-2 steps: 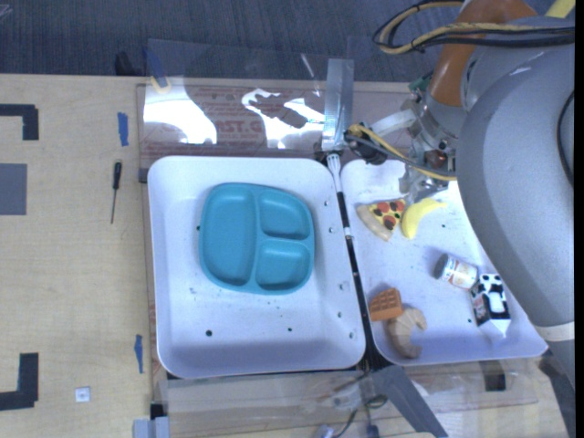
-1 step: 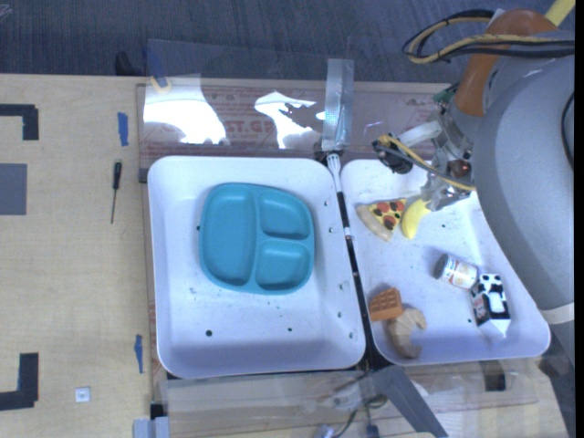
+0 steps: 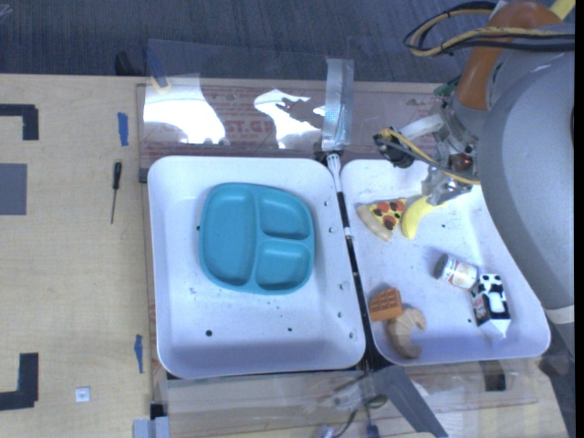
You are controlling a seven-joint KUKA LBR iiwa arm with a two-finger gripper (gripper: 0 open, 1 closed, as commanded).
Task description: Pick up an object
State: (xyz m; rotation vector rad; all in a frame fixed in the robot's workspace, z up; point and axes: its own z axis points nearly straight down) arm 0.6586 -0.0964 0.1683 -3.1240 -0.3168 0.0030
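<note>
The right bin holds several toy foods. A pizza slice lies beside a yellow banana near its back. Further forward sit a small jar and a black-and-white carton on the right. At the front are a brown waffle-like piece and a beige lump. My gripper hangs low over the bin's back right, just above the banana's upper end. Whether it touches the banana is unclear.
The left bin holds a blue divided plate. A raised wall separates the two bins. The arm's grey body covers the right bin's right edge. A screwdriver lies on the bench at left.
</note>
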